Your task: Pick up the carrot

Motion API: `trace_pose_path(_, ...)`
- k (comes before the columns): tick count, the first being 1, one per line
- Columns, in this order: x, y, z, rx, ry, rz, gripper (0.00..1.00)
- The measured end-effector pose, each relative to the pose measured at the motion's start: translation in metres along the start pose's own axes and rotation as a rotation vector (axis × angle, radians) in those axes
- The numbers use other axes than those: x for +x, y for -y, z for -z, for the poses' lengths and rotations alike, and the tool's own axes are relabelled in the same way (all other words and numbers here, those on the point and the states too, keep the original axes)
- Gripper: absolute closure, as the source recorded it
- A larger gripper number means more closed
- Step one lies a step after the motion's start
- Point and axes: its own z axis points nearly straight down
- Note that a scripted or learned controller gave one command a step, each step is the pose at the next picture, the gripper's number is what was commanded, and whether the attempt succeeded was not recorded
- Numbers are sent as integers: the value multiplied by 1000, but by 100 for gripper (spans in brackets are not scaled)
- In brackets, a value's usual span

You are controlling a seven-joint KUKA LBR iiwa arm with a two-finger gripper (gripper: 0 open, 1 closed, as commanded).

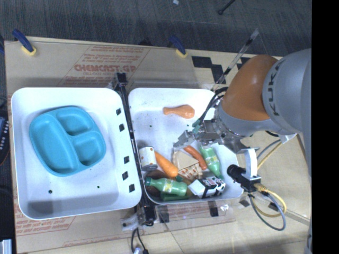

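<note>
My end effector hangs over the right bin, just right of the carrot; I cannot tell its state.

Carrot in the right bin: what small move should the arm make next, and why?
Probably shift the gripper down-left in the camera view, then descend. The carrot lies in the clutter at the near end of the right bin, between a small can and a green bottle. The gripper sits up-right of it, above another orange piece, so it is not yet lined up.
</note>
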Motion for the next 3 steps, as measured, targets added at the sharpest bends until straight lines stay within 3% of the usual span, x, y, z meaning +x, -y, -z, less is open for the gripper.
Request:
trace_pose_path(1, 21, 24, -85, -16, 16, 84, 0)
trace_pose_path(2, 24, 25, -76, -8, 11, 104, 100)
trace_pose_path(3, 65, 30, 76, -9, 0, -26, 100)
